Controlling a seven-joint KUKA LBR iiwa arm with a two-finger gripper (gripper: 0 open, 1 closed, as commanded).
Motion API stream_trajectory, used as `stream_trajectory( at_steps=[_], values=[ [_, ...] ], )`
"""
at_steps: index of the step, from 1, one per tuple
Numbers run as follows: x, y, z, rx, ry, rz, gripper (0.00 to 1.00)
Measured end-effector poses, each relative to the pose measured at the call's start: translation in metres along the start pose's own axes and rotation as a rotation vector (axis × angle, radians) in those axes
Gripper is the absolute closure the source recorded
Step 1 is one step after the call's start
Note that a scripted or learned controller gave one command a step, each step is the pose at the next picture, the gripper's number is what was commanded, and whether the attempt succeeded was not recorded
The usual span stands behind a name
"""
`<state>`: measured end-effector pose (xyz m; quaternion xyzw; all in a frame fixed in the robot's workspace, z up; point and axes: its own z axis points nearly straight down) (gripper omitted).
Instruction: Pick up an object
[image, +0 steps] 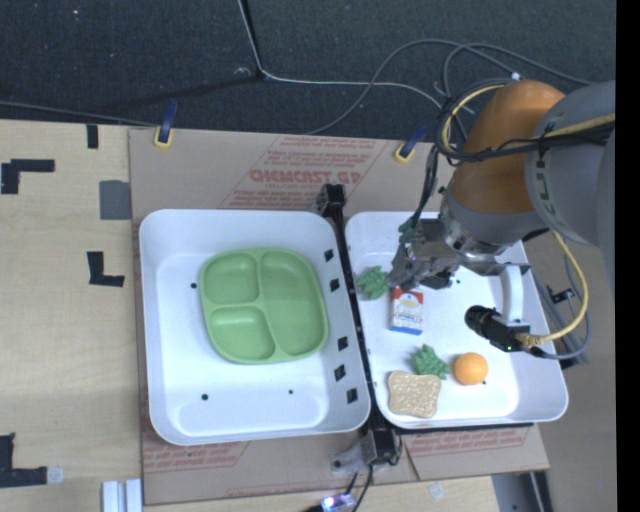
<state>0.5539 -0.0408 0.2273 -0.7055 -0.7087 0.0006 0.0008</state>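
Observation:
My gripper (413, 272) hangs low over the right bin (530, 400), its tips just above the top of a small white and red carton (407, 311). The carton lies flat in the bin's middle. A green leafy toy (373, 282) sits just left of the gripper by the bin's left wall. Nearer the front lie another green leafy piece (428, 361), an orange ball (470, 369) and a tan bread slice (413, 394). Nothing shows between the fingers.
The left bin (170, 400) holds a green divided plate (264, 304). A black divider with clips runs between the bins. The arm's black side fitting (492, 327) and cables hang over the right bin's right half.

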Motion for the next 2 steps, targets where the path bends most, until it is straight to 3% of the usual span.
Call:
stream_trajectory(
  at_steps=[2],
  values=[
    [0.094, -0.008, 0.001, 0.000, 0.000, 0.000, 1.00]
  ],
)
